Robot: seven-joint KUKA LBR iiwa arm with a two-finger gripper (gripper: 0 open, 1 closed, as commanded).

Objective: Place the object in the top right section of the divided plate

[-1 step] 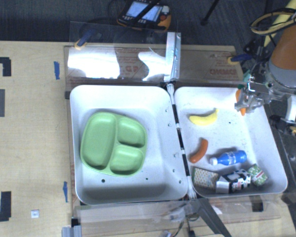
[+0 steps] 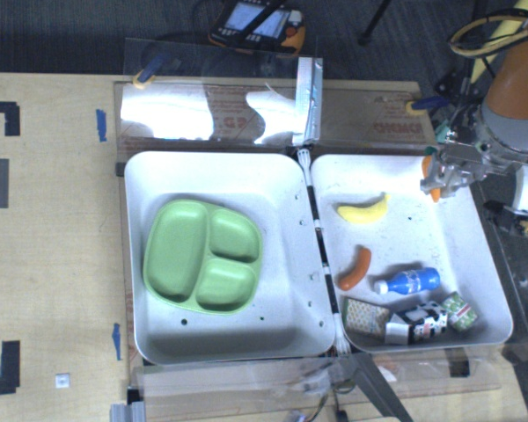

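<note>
The green divided plate (image 2: 202,255) lies in the left white bin (image 2: 150,183), its one large section on the left and two smaller sections on the right, stacked top and bottom. The right white bin (image 2: 475,262) holds the loose things – a yellow banana (image 2: 363,210) near its upper middle, an orange-red hot dog (image 2: 355,267) below it close to the divider between the bins, a blue bottle (image 2: 409,281) lying on its side just right of the hot dog, and a cluster of small packets (image 2: 414,316) along the bottom edge. The gripper (image 2: 440,179) hangs over the upper right corner of the right bin, with a small orange thing (image 2: 435,193) showing at its tip – whether it is pinched there, and how the tool stands, I cannot tell
</note>
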